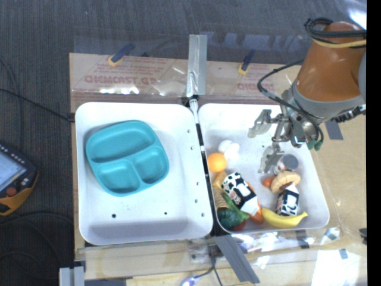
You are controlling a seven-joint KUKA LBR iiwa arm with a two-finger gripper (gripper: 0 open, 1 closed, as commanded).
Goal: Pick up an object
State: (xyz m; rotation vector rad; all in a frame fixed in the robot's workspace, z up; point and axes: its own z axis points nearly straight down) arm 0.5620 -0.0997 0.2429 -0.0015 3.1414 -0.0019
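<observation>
- Pincer [269, 142] over right bin [321, 186], fingers spread wide, nothing btwn them.
- Objs clustered at bin's near end: banana [286, 218], orange ball [216, 162], 2 cow-print cartons [239, 190].
- Left bin [178, 219]: teal 3-section tray [126, 156].

Even, bright overhead light washes both white bins [143, 231], leaving only soft shadows. Glare streaks the clear plastic film [149, 76] behind them. The picture is slightly soft and grainy throughout.
</observation>
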